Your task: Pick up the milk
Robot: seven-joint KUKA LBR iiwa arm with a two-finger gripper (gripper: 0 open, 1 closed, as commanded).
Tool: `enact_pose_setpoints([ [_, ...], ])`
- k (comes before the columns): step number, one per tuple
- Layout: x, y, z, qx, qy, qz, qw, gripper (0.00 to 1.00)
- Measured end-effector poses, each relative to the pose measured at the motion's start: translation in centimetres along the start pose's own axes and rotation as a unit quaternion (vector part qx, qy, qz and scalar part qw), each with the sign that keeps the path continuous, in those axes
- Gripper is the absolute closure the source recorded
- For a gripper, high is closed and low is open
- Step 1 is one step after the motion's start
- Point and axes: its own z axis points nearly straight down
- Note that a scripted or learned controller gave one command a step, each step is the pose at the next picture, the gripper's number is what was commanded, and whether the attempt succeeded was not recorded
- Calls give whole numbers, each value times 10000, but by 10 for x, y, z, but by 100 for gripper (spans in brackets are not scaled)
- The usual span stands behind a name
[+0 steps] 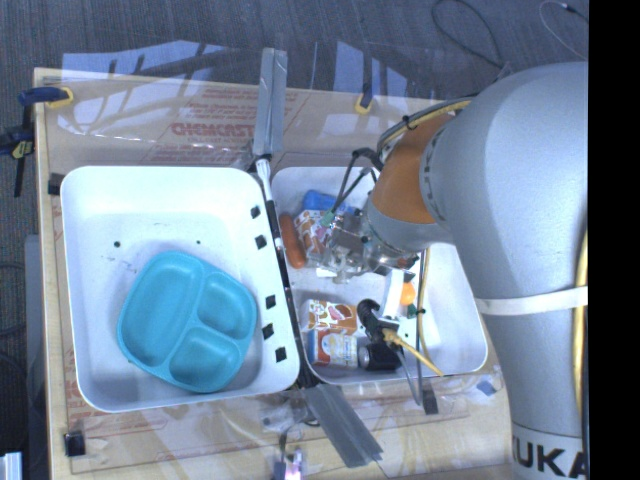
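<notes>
The right bin holds two printed cartons. One carton, white and orange, lies near the bin's left wall, right against my gripper. The other carton, orange and white with a cartoon face, lies at the bin's front. I cannot tell which of them is the milk. My gripper is low in the bin, just right of the upper carton, under the orange wrist band. The grey arm hides most of the bin's right side.
A blue divided plate lies in the left bin. In the right bin are a blue item at the back, an orange sausage-like piece by the left wall, and a black object at the front.
</notes>
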Motion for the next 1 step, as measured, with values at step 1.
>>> enact_pose_setpoints([
  [1, -10, 41, 6, -64, -1, -1241, 9922, 100],
])
